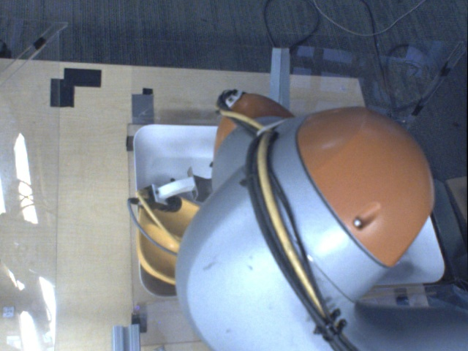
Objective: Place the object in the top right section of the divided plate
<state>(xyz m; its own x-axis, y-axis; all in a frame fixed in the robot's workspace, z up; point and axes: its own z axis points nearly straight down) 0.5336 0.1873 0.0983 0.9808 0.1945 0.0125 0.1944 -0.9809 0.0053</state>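
Note:
My grey and orange arm (314, 225) reaches far over the bench and covers most of both bins. Its wrist end, with the gripper (194, 189), hangs low over the left white bin (157, 148), just above the upper edge of the yellow divided plate (157, 243). A curved strip of the plate's rim and left side shows at the bin's lower left. The arm hides the rest of the plate and its sections.
The pale wooden bench (73, 210) stretches out to the left of the bin. A black L-shaped mark (72, 83) lies at the back left. Grey metal brackets (143, 107) and a post (280, 75) stand behind the bin. Cables (344, 13) lie on the floor beyond.

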